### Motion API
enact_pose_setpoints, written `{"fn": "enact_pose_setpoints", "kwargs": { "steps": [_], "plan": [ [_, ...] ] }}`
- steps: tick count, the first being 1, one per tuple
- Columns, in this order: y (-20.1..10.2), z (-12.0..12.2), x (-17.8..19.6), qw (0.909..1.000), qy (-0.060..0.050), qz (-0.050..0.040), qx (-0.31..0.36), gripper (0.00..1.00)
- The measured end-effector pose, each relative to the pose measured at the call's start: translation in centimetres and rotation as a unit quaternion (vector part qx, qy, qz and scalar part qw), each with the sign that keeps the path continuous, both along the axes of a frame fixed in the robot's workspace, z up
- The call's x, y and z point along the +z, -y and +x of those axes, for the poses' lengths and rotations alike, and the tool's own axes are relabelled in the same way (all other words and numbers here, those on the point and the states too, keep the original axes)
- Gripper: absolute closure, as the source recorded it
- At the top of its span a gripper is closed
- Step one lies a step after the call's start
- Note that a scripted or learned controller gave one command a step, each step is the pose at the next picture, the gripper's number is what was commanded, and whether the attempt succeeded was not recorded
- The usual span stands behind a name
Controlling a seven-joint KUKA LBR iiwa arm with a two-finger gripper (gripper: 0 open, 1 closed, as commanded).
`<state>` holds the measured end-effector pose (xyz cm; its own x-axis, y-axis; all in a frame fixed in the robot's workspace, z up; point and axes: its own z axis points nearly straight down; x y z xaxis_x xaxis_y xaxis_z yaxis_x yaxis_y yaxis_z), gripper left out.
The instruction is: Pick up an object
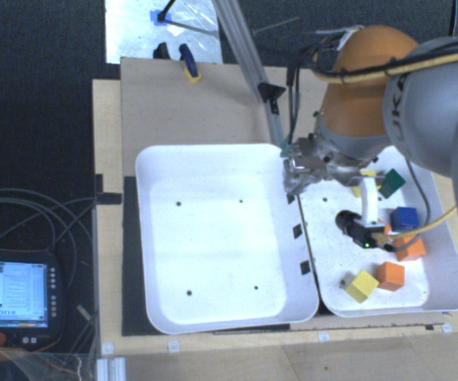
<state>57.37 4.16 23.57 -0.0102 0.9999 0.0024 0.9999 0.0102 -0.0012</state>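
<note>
Several small blocks lie in the right bin (448, 298): a green block (391, 182) at the back, a blue block (404, 217) below it, two orange blocks (409, 249) (390, 275), and a yellow block (363, 285) near the front. My gripper (294, 179) hangs under the orange-banded wrist at the right bin's back left corner, by the wall shared with the left bin (145, 169). It is well to the left of the blocks and nothing shows between its fingers.
A slanted metal pole (244, 46) crosses behind the bins toward the gripper. Clamps (187, 60) sit at the bench's back edge. A teach pendant (16, 296) and cables lie off the bench at the lower left.
</note>
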Motion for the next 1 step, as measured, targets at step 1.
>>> {"fn": "enact_pose_setpoints", "kwargs": {
  "steps": [1],
  "plan": [
    [-3.33,-3.10,0.63,1.0000,0.000,0.0000,0.000,1.00]
  ]
}}
